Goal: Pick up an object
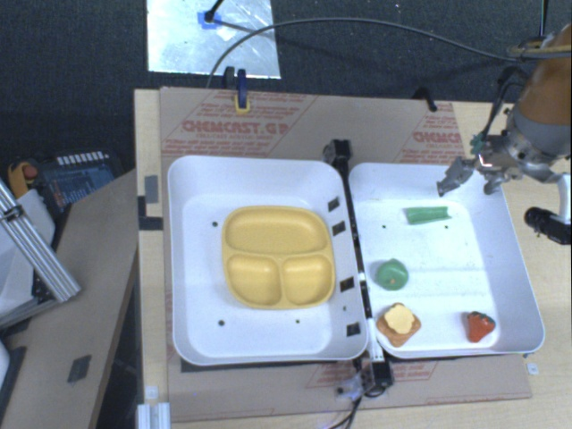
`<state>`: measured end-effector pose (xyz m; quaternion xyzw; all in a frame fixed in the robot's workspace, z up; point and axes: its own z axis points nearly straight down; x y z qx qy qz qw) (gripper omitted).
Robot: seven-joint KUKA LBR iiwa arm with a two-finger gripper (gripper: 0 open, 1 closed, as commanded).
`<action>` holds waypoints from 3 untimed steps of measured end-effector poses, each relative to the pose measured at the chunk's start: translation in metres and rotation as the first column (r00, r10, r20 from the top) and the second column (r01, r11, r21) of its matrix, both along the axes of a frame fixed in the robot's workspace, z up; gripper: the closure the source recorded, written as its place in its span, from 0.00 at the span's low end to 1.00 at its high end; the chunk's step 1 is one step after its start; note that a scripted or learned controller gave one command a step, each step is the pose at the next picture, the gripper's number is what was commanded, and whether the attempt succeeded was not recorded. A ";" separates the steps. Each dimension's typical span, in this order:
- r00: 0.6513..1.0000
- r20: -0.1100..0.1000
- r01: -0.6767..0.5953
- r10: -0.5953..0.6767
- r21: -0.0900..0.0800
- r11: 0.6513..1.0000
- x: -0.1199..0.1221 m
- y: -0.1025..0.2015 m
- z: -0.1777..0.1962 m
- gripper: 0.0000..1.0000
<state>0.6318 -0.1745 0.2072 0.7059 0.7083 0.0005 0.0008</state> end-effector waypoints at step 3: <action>1.000 0.001 -0.002 0.002 -0.001 1.000 0.011 0.006 -0.122 0.00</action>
